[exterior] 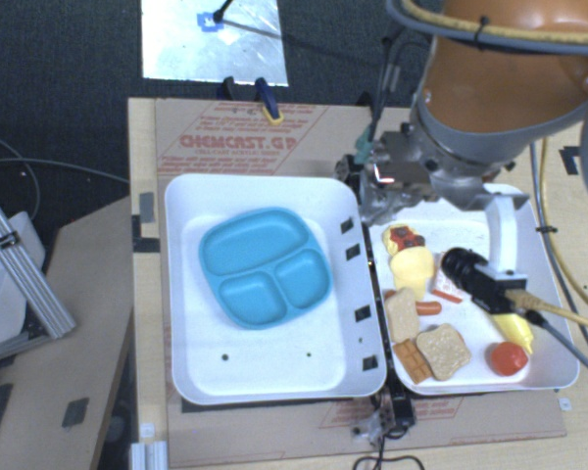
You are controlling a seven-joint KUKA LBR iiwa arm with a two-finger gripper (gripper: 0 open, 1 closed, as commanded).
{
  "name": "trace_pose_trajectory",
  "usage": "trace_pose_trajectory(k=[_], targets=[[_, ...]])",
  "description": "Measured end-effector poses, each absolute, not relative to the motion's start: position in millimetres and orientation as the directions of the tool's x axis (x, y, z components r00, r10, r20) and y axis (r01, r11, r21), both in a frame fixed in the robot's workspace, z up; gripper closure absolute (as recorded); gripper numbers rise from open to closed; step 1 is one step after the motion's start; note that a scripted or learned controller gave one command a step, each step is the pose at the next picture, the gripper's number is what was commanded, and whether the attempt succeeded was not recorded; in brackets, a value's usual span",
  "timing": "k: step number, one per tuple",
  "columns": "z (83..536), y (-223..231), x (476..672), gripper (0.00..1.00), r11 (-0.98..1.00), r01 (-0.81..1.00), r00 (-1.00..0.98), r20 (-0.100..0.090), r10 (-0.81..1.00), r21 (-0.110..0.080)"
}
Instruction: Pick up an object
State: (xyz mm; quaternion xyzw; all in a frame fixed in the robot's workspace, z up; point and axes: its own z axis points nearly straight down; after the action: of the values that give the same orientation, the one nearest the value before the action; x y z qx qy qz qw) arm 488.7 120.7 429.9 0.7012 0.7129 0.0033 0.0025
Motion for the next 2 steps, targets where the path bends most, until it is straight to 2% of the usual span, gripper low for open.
trace_pose_trajectory(k=[1,2], targets=[[321.5,73.1,500.1,1.0,-0.005,1.0,0.005,-0.004,1.0,-0.009],[397.3,110.5,486.7,1.0,0.008,1.0,-0.008,0.004,1.0,0.009]])
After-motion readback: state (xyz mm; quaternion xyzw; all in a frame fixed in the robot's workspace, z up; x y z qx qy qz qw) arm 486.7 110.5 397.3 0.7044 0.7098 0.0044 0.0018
